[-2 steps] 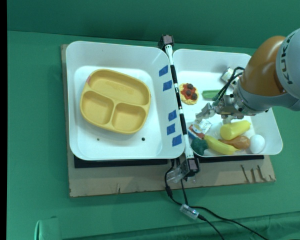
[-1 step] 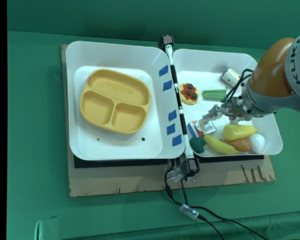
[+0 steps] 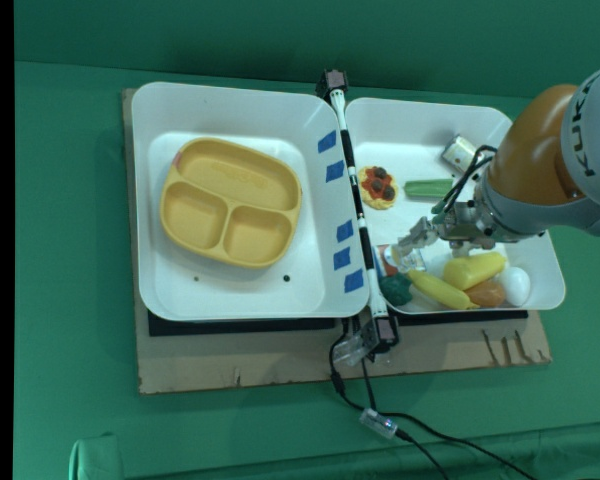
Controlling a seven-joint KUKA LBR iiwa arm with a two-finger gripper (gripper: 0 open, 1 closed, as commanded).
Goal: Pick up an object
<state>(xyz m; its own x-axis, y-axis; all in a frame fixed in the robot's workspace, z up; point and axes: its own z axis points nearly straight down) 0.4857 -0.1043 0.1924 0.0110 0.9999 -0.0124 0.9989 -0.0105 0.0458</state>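
My gripper (image 3: 412, 248) hangs low in the right bin (image 3: 410, 118), near its front left part, just above a small red and white packet (image 3: 388, 260). Close by at the bin's front lie a dark green piece (image 3: 395, 289), a yellow banana-like piece (image 3: 438, 289), a yellow pepper-like piece (image 3: 474, 268), an orange piece (image 3: 488, 294) and a white egg (image 3: 517, 286). A small pizza (image 3: 377, 187), a green bean pod (image 3: 427, 187) and a silver can (image 3: 459, 152) lie farther back. I cannot make out anything between the fingers.
The left bin (image 3: 170, 108) holds a yellow three-compartment tray (image 3: 231, 202). A striped divider with blue tape marks (image 3: 346, 230) runs between the bins. Cables (image 3: 380, 423) trail off the cardboard at the front.
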